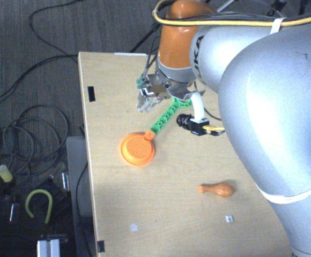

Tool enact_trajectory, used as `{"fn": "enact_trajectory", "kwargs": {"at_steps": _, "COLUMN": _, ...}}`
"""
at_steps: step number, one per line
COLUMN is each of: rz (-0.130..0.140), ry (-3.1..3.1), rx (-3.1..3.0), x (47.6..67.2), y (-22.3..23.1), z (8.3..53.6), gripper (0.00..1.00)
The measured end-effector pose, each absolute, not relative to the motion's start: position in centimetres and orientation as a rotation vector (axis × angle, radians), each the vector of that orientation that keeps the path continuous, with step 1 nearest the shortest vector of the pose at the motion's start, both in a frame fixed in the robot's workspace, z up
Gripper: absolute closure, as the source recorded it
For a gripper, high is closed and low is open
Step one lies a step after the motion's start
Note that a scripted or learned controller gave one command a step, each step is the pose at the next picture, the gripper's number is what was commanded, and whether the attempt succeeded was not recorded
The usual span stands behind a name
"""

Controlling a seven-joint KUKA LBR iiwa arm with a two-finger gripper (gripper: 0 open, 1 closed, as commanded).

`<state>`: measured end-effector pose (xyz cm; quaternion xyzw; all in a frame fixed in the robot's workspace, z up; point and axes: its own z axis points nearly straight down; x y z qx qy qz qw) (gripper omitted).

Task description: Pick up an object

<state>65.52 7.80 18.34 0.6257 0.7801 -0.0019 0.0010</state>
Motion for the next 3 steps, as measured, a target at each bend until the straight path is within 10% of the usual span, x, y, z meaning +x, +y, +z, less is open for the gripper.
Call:
{"fn": "enact_trajectory", "kwargs": {"at_steps": 1, "rz": -0.006, "ry": 2.450, "rx": 1.964, "x": 65.5, "y": 7.8, "z": 18.3, "gripper": 0.00}}
{"fn": "enact_trajectory", "kwargs": {"at_steps": 3, "rz": -0.005, "ry": 2.643, "rx": 1.701, "x": 61.5, "y": 10.6, "z": 8.6, "gripper": 0.00}}
